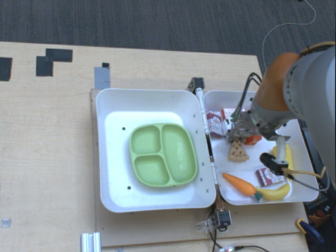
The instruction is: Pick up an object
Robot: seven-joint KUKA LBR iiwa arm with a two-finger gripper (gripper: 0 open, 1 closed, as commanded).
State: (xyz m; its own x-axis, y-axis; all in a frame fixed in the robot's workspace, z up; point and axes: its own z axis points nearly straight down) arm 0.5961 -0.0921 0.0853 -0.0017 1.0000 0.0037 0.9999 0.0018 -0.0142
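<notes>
Right white bin [304,190], arm [310,83] low over its middle, jaws' state unclear.

The arm [310,83] is cut off by the right edge of the picture, and it covers the far right corner of the right bin [247,200]. The tool [239,134] hangs low over this bin and hides a part of a red thing [254,139], maybe a small fruit; its shape is not clear. The print on the packet [214,123] beside the tool is too small to read. The desk [47,156] is cut off at the left edge.
</notes>
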